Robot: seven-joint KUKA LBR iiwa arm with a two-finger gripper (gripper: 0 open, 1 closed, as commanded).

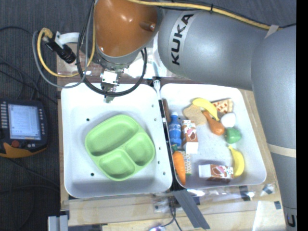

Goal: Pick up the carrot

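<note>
carrot (178, 165) right bin, tool (109, 88) well apart

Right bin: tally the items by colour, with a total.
Right bin, by main colour:
Yellow: 2, banana and banana
Orange: 2, carrot and drumstick
Blue: 1, bottle
Green: 1, round fruit
White: 1, egg
Brown/tan: 1, bread slice
Mixed print: 3, pizza slice, carton, carton
Total: 11

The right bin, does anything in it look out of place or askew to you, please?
Nothing is spilled or damaged. The carrot lies tight against the right bin's left wall, below the blue bottle, and the small carton lies on its side.
</note>
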